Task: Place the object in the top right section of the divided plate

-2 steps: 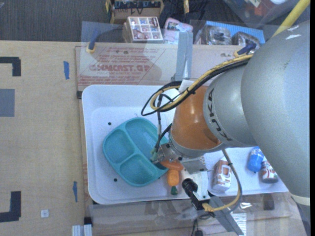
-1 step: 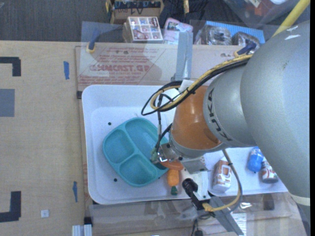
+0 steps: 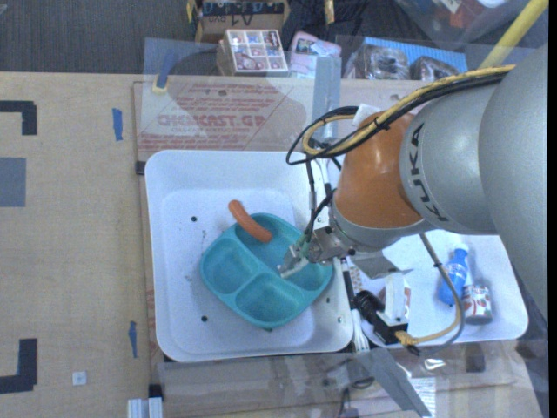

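We find the gripper point(image 3: 296, 261) low over the right side of the teal divided plate point(image 3: 228, 274), its tip down among the plate's right-hand wells; the wrist hides the fingers, so we cannot tell whether they are apart or together, and nothing shows between them.

The task's thing, an orange hot dog point(image 3: 250, 221), lies across the plate's upper rim, one end inside the top well and the other hanging out over the bin floor, up and left of the gripper and apart from it. We judge it a light toy sausage, probably plastic or rubbery, smooth and rounded, so it may roll or slip under a pinch. We would take it across its narrow middle, with the jaws square to its length, because a grip near either end would likely tip it.

The plate sits in the left bin point(image 3: 174, 190), and its two lower wells look bare. The right bin point(image 3: 513, 320) holds a blue bottle point(image 3: 452, 277), a small red-and-white can point(image 3: 477, 301) just beside it, and a white carton point(image 3: 396, 299) near the dividing wall.
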